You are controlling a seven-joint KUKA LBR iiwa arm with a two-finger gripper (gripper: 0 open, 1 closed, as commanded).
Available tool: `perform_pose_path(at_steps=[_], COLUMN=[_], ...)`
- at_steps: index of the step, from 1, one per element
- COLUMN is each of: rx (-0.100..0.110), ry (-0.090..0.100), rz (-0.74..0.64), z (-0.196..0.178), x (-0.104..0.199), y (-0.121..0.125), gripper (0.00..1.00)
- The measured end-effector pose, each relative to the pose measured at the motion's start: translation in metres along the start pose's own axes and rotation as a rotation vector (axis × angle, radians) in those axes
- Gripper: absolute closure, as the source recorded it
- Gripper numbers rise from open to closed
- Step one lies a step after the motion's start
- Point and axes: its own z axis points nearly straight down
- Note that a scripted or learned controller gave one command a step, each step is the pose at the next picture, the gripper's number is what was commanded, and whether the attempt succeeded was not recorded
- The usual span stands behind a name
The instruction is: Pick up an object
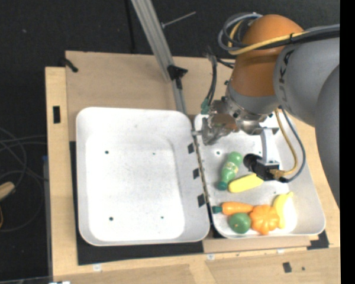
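Toys cluster in the right-hand bin [306, 213]: a green piece [230, 166], a yellow piece [245, 184], an orange carrot [236, 207], a green ball [239, 222], an orange pepper [265, 218] and a yellow banana [283, 206]. The tool [210, 129] is at that bin's far left corner, apart from them. Whether it is clenched or released cannot be told. The left-hand bin [136, 176] lies beside it on the table [106, 81].

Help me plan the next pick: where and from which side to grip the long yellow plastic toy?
Probably across the middle of the long yellow plastic toy, from above, closing over its narrow width: it lies flat, and the green plastic toy crowds one end.
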Motion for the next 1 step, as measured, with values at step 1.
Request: perform_pose_path(at_steps=[1], rx=[0.001], ry=[0.0], rz=[0.0], z=[0.0014], x=[0.0536], y=[0.0181], gripper=[1.0])
